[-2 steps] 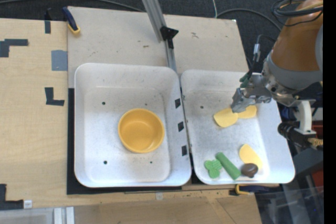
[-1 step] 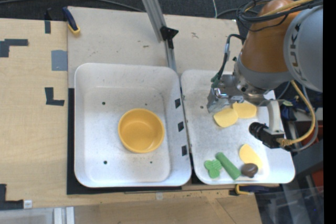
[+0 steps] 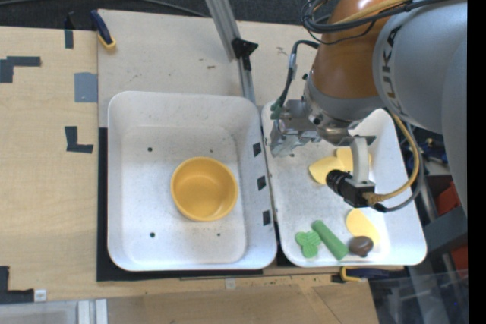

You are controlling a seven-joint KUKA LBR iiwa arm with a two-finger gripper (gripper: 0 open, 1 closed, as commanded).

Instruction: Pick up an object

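- I see the two-finger gripper (image 3: pixel 282 134) low at the 10 o'clock corner of the right white bin (image 3: pixel 404 248), hard by the wall it shares with the left one; whether it is parted or closed I cannot tell, and nothing shows between its tips.
- I judge it sits there on a descent over bare floor, since no object lies under it.
- The candidates lie toward 4 and 5 o'clock from it: a flat pale yellow piece (image 3: pixel 328 167) near the wrist, a second yellow rounded piece (image 3: pixel 360 223), a green stick-shaped toy (image 3: pixel 329 238) touching a green knobbly piece (image 3: pixel 307 243), and a small dark brown lump (image 3: pixel 360 246) at the stick's far end.
- They cluster along the bin's 6 o'clock side, well apart from the gripper.
- A round yellow plastic bowl (image 3: pixel 203 188) sits upright alone in the middle of the left white bin (image 3: pixel 121 163).
- The grey arm and its orange band (image 3: pixel 357 26) cover the right bin's 2 o'clock part, so I cannot say what lies there; the black camera module (image 3: pixel 351 186) overlaps the nearer yellow piece.
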